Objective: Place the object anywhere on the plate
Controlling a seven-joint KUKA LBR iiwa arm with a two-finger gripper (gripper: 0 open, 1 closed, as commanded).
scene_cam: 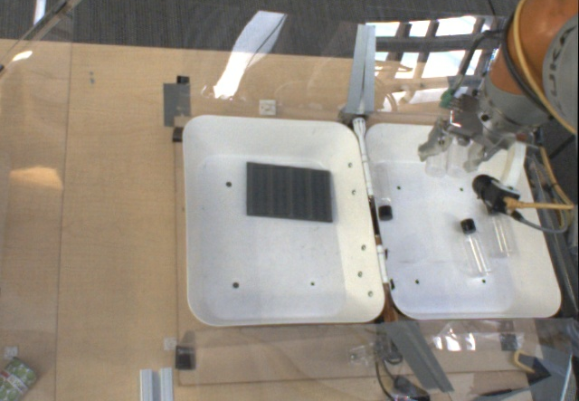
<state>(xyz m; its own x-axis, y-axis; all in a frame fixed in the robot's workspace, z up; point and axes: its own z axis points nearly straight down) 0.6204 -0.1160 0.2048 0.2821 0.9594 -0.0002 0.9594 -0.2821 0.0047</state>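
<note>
Because the dark ribbed plate [289, 192] lies flat in the middle of the left bin [208, 291], any release made above it would count as a placement, which suits a task that asks for no exact spot. The things to be picked are kept apart in the right bin [543, 300]: a clear tube with a black cap [471, 245] lies near the bin's centre, and a small black piece [384, 210] rests close to the dividing wall. Which of these is meant as the object cannot be settled from the view. The gripper [455, 151] is held over the far part of the right bin, its translucent fingers [432, 146] spread apart with nothing seen between them, so the pick is judged not yet made and the carry across to the plate remains to be done
</note>
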